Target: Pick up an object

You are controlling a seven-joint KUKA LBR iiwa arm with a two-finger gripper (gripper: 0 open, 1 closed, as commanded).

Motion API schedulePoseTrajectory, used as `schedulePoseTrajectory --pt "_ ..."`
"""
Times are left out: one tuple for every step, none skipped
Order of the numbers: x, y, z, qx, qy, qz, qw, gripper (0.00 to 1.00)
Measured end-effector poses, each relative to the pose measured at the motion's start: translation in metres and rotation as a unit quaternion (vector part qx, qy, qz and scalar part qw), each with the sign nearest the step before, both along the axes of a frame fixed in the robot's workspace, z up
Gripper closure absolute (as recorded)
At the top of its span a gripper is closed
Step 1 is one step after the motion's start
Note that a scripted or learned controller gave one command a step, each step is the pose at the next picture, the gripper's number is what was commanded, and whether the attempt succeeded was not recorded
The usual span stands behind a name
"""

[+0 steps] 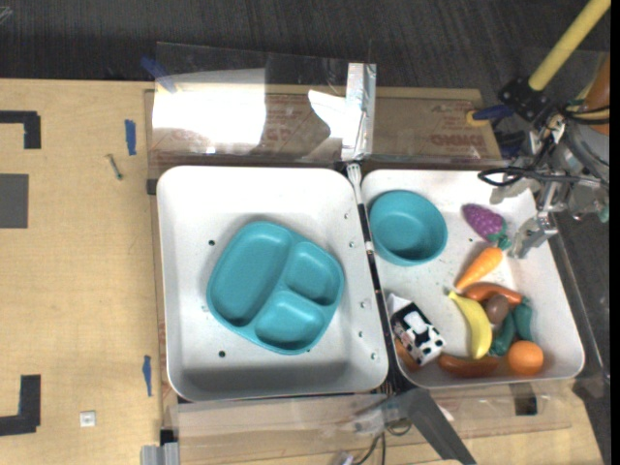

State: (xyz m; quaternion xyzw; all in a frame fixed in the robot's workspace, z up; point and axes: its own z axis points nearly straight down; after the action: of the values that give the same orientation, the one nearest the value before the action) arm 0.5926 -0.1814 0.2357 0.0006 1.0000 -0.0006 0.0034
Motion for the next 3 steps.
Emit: schedulePoseTrajectory --pt "0.009 -0.022 -0.143 -0.0005 -0.001 0.001 1.0 0.0" --pt "-0.021 0.022 -0.147 0.0002 -0.001 0.012 0.9999 0.0" --pt "-0.016 0.023 -0.133 -0.0014 -0.009 0.013 0.9999 1.0"
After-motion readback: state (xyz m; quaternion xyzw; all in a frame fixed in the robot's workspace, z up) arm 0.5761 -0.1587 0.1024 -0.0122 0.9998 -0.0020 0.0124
